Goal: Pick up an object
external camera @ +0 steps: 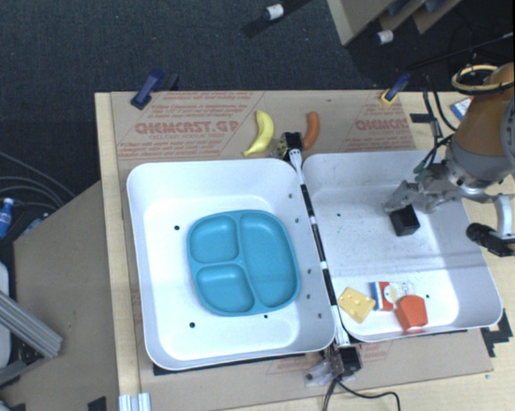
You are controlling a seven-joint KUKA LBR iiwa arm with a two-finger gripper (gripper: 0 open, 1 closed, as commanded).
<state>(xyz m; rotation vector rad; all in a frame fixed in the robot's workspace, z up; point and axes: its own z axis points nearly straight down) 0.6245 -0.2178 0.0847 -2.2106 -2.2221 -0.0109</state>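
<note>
In the right bin [462, 261], near its front edge, lie three small things: a yellow cheese wedge [356, 304], a red, white and blue carton [382, 295] and an orange cup [412, 311]. My gripper [403, 218] hangs over the upper middle of that bin, well behind those three and apart from them. Its dark tip points down at the bare bin floor. The grey arm with its orange band [487, 121] comes in from the right. I see nothing held at the tip.
The left bin [158, 246] holds a blue divided plate [243, 262]. A toy banana [259, 133] and an orange sausage-shaped toy [310, 129] lie on the cardboard behind the bins. A black divider [313, 232] runs between the bins.
</note>
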